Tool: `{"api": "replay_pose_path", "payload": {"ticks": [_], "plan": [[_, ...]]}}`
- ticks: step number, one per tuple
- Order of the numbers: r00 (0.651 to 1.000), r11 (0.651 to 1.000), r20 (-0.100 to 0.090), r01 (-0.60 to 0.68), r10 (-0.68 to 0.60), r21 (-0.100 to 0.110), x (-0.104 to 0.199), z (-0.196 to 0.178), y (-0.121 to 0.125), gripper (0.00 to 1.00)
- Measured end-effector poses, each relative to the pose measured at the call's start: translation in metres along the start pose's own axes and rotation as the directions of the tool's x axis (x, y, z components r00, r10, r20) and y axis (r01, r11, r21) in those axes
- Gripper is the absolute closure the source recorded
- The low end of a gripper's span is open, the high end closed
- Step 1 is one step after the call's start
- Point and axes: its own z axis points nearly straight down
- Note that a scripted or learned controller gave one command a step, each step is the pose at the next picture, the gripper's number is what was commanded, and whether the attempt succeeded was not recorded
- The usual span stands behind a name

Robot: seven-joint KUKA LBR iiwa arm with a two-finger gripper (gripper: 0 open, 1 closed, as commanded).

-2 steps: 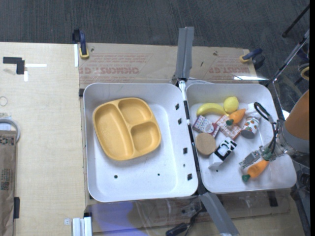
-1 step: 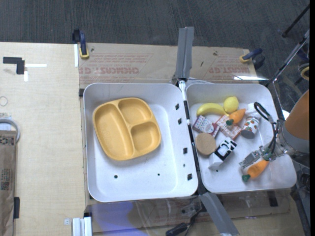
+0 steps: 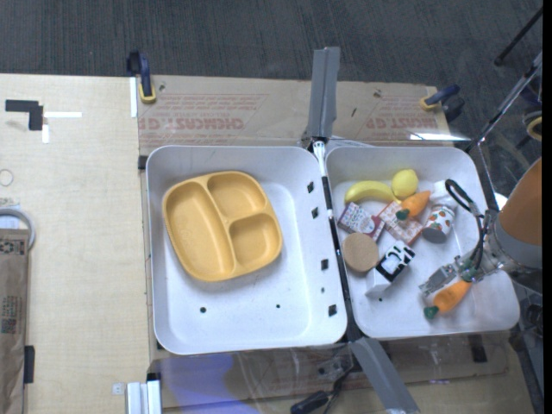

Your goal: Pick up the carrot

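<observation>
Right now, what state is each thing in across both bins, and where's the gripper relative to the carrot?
Gripper: low in the right bin, at the carrot's upper end.
Carrot: lying flat near the bin's front right, tilted.
Second carrot: lying among the toys, untouched.
Banana: lying flat.
Lemon: resting beside the banana.
Yellow divided plate: upright in the left bin.

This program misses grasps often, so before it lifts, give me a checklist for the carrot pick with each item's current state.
1. Target located: carrot lies near the front right of the right bin: ok.
2. Gripper placed at the carrot: right beside its upper end: ok.
3. Carrot seen between the fingers: cannot tell.
4. Right carrot chosen: a second carrot lies by the lemon: cannot tell.
5. Neighbours apart: black-and-white box sits off to the left: ok.
</observation>
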Motion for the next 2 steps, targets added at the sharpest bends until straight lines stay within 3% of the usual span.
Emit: {"api": "replay_pose_path", "payload": {"ticks": [2], "plan": [[1.0,1.0,0.0,0.0,0.0,0.0,0.0,0.0,0.0,0.0]]}}
